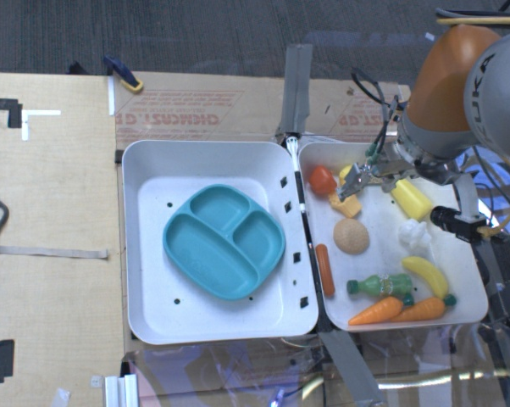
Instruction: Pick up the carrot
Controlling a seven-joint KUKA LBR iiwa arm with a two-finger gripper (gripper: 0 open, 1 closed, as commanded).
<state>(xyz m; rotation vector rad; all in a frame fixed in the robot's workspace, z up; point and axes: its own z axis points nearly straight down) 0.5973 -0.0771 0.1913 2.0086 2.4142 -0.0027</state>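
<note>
Two shallow white plastic bins sit side by side on the bench. The left bin [145, 253] holds a teal three-compartment plate [224, 241], tilted diagonally. The right bin [467, 265] holds the food items. Two orange plastic carrots [399, 309] lie end to end along its near edge, just in front of a green plastic bottle [380, 286] and a yellow banana [428, 275]. A reddish sausage [324, 270] lies against the bin's left wall; a tan round bun [352, 236] sits mid-bin. The metal two-finger gripper [353, 185] hangs over the far left part of the right bin, beside a red tomato [322, 180], well apart from the carrots. A small yellow piece [349, 202] sits at its tips; jaw state cannot be determined. A yellow cylinder [411, 199] lies beneath the wrist.
</note>
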